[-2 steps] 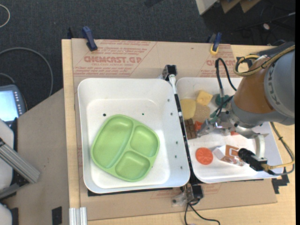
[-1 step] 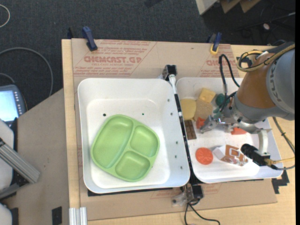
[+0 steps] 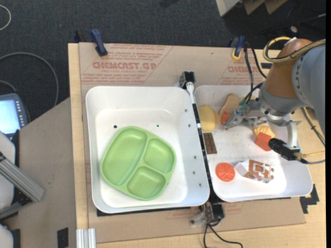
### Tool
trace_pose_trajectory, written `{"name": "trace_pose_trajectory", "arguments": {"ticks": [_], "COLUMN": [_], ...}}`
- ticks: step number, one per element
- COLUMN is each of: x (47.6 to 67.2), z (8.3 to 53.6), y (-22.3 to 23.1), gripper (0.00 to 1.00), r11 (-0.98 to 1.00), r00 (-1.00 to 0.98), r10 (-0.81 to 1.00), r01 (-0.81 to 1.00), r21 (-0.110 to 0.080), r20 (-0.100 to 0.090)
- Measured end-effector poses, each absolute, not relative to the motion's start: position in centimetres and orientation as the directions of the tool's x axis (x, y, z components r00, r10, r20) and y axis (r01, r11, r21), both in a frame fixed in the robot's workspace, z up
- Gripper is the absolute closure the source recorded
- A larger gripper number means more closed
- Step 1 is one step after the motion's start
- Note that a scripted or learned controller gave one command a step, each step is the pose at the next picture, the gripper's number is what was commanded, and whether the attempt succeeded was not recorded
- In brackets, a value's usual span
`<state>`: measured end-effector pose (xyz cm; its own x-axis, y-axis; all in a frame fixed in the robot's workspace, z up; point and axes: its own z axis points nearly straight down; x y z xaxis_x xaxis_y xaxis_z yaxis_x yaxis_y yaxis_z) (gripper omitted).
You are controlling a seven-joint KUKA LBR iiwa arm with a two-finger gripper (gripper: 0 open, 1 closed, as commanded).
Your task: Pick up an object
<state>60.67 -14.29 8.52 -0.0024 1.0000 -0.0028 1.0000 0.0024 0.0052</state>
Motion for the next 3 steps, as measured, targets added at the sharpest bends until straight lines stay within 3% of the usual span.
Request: {"name": "trace_pose_trajectory", "arguments": {"ticks": [1, 2, 3], "x": [63.9, 66.8, 66.7], "z": [12.8, 8.6, 9.6], "y": [-21.0, -21.6, -21.9], "gripper": [0.00, 0.00, 1.00], "r11": [-0.003, 0.005, 0.007], "r00": [0.003, -0.005, -0.007], "r10": [1.000, 1.000, 1.000], "r01": [1.000, 1.000, 1.000], "r21": [0.009, -0.013, -0.006], "r20": [-0.005, 0.022, 0.005]}}
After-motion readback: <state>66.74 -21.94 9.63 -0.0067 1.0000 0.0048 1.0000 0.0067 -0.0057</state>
